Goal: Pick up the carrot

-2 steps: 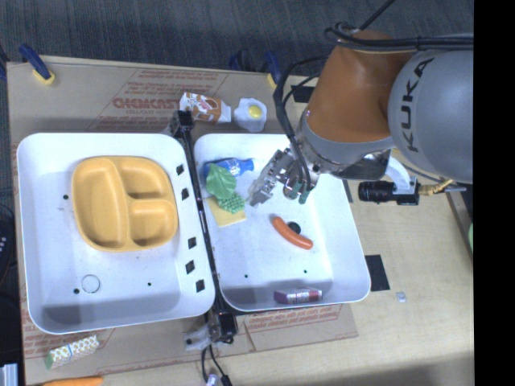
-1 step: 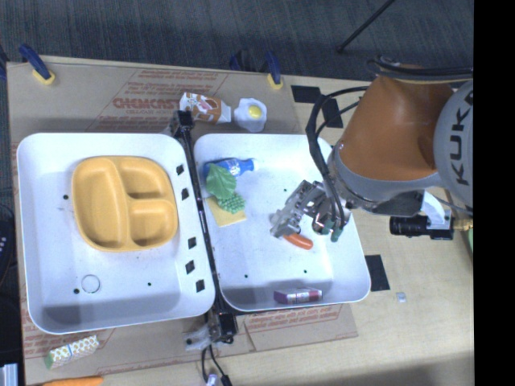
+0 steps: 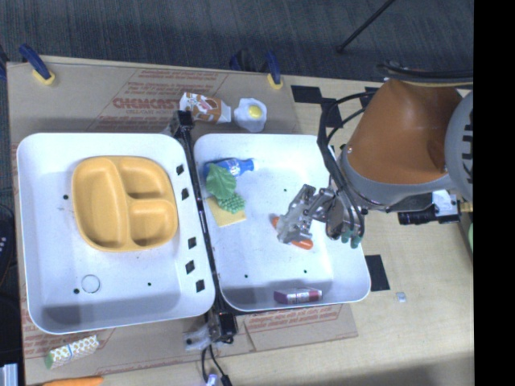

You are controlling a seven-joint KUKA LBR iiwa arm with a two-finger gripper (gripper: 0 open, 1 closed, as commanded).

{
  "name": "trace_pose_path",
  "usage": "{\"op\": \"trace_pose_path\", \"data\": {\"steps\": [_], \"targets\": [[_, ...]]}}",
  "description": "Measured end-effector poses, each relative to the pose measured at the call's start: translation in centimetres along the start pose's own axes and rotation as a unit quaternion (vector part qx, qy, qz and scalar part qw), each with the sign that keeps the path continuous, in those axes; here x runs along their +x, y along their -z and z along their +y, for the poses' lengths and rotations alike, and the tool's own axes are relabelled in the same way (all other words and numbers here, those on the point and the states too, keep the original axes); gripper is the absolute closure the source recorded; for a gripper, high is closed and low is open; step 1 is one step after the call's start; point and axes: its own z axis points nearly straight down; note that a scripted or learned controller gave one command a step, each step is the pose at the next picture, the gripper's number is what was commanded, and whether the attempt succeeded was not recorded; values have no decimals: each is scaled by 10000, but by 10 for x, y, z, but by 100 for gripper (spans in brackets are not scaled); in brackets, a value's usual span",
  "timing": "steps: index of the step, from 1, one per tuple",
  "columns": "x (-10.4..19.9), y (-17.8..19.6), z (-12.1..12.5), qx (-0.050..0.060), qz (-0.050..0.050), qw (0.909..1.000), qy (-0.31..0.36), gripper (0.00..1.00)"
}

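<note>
The carrot (image 3: pixel 301 244) is a small orange piece lying in the right bin (image 3: pixel 265 284), right of its middle. My gripper (image 3: pixel 291 228) reaches in from the right and sits directly over the carrot, its metal fingers (image 3: pixel 287 229) covering most of it. Only orange ends show at the fingers' left and lower right. Whether the fingers close on the carrot is hidden by the gripper body.
A green toy (image 3: pixel 223 185), a blue item (image 3: pixel 229 167) and a yellow block (image 3: pixel 228 212) lie in the right bin's left part. A dark red tube (image 3: pixel 298 296) rests by its front wall. The left bin (image 3: pixel 48 296) holds a yellow divided tray (image 3: pixel 125 201).
</note>
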Motion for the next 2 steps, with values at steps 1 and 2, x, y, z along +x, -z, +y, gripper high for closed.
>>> {"op": "trace_pose_path", "data": {"steps": [1,2], "targets": [[-4,-1,-11,-1,-11,9956,934,100],[-61,-37,17,-2,-24,9930,1182,100]]}}
